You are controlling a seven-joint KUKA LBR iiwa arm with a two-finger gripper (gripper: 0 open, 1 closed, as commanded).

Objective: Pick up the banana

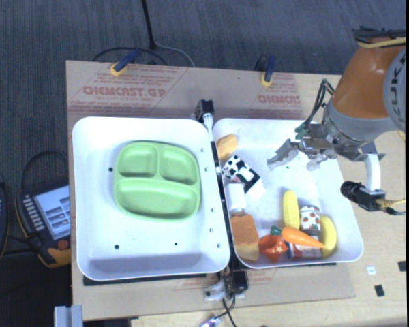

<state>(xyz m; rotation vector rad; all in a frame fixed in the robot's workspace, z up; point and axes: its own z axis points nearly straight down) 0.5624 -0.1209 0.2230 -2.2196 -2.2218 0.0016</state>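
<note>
Yellow banana [329, 235] hugs the right bin's [351, 251] near-right rim; end effector [286, 157] hovers spread, well apart.

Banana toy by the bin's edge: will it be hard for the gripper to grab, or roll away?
The banana looks smooth and curved, so it may slip or pivot when pinched. It lies against the right bin wall beside a carrot, which probably stops it rolling but crowds the gripper. It is likely light.
</note>
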